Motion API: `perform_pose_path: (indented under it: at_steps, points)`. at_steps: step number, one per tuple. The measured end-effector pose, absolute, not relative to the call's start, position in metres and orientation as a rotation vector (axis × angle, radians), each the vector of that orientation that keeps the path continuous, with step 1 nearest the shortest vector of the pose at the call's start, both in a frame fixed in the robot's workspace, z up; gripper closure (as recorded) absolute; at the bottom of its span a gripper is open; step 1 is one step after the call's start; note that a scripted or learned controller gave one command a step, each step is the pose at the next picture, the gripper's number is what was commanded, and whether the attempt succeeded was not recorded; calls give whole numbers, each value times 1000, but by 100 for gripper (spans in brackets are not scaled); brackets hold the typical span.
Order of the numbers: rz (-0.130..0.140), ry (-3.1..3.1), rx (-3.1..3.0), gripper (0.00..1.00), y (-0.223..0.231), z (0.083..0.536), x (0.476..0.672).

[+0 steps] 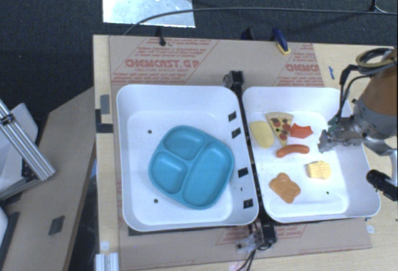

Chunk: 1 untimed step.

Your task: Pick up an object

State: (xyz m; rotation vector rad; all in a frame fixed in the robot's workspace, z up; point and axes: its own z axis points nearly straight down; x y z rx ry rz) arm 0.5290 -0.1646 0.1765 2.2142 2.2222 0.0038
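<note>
Lying flat, red curved sausage point(292, 151), glossy

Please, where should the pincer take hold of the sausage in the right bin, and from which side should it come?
Probably the middle of the sausage, from straight above. It lies flat and roughly left to right, so the fingers should close across its narrow width. The pizza slice and red piece crowd the far side.
</note>
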Motion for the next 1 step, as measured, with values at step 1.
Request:
perform_pose_path:
  at_steps: [1]
  points:
    - [5, 2223, 2212, 100, -166, 220, 531]
